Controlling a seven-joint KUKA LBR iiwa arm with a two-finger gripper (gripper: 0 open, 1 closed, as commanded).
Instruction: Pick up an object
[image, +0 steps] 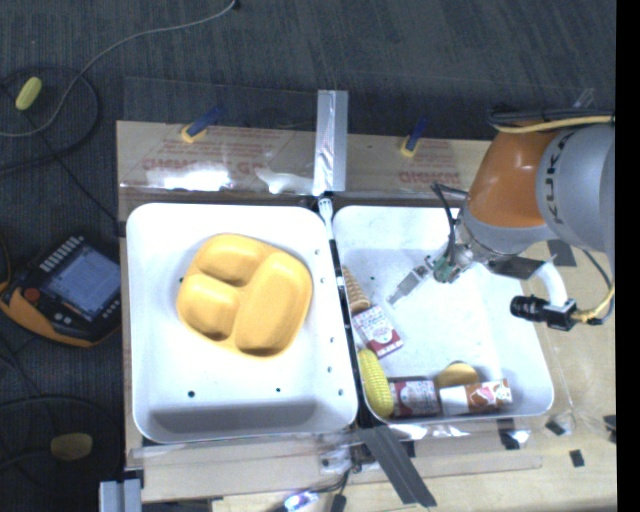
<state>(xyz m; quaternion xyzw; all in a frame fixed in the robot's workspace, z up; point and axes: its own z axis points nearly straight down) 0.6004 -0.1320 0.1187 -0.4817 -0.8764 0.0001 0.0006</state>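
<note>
The hand (400, 290) hangs low in the right bin (520, 400), gripping nothing that I can see (can't tell how wide it's spread). The sauce packet (377, 331) lies just below-left, the corn cob (374, 382) further below.

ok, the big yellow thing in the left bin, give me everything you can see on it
The yellow object is large, smooth and matte, looking like soft foam or moulded plastic. It has three rounded lobes: one at the top, one lower left, and a bigger one on the right. It lies flat near the middle of the left bin, a little toward the far wall, clear of the walls. Nothing else touches it.
</note>
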